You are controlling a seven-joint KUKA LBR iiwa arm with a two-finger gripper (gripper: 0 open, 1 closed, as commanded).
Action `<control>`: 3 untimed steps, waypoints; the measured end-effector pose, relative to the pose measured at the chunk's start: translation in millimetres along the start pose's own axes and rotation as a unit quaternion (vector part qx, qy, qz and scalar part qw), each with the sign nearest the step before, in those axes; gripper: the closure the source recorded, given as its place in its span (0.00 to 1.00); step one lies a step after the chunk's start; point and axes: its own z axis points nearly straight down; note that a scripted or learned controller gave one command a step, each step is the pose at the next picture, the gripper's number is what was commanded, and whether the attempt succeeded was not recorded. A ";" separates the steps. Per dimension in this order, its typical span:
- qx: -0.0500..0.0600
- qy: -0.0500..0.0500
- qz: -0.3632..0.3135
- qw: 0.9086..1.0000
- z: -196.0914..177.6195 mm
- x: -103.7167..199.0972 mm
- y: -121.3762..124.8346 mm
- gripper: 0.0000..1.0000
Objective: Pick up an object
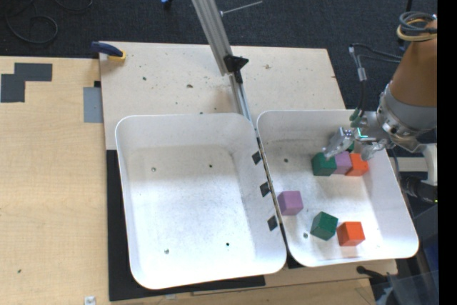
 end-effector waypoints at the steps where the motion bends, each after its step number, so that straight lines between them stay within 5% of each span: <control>1: -0.002 -0.001 0.001 1.000 -2.1 -0.7 0.7 0.00; 3: 0.001 0.000 0.001 1.000 127.9 1.2 -1.7 0.00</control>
